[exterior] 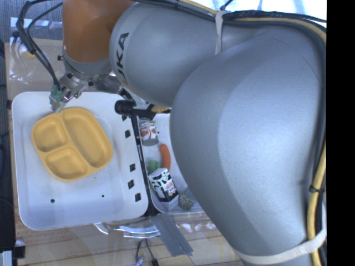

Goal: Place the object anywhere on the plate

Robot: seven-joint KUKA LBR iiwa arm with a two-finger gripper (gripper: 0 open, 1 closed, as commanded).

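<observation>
Two shallow white bins sit side by side on the wooden worktop (83, 243). The left bin (33, 204) carries a yellow plate (71, 143) with three compartments, one long one on its right side and two smaller ones on its left; all three compartments show only their own yellow surface. The plate lies in the upper part of that bin, and the bin floor below it is bare white with a few small dark marks. The right bin (157, 203) is mostly covered by the large grey arm (244, 126), and just a narrow strip along its left wall can be seen. In that strip lie a small red-and-white can (148, 133) at the top, an orange carrot (165, 154) just below and to its right, something small and green (152, 165) beside the carrot, a black-and-white cow-patterned cup (162, 184) under them, and a dull greenish lump (186, 202) at the bottom by the arm. The gripper (57, 100) hangs over the upper left corner of the left bin, just beside the plate's top edge. Whether its fingers stand wide or narrow cannot be told from this angle, nor whether anything sits between them.
</observation>
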